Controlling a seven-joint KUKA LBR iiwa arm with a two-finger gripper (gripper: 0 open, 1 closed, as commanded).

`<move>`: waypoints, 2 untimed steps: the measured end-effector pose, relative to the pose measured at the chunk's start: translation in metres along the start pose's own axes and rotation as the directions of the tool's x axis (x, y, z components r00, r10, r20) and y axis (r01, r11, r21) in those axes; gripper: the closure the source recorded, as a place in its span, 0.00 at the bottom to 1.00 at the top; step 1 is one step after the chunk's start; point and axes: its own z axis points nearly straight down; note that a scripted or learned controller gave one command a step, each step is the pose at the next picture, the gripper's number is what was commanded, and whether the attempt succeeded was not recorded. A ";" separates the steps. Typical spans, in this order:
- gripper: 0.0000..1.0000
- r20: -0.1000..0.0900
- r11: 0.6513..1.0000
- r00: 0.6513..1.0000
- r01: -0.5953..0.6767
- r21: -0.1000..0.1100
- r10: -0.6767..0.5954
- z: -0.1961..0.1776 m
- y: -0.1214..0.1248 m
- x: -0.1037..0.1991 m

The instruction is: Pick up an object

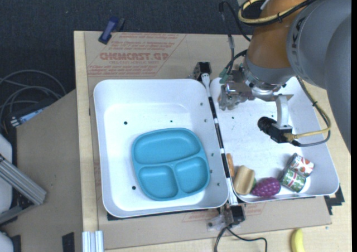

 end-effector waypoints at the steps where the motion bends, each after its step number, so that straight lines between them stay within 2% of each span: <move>1: 1.00 0.000 1.000 1.000 0.000 0.000 0.000 0.000 -0.004 0.065; 2: 1.00 0.002 1.000 1.000 -0.001 0.000 0.001 0.000 0.063 0.064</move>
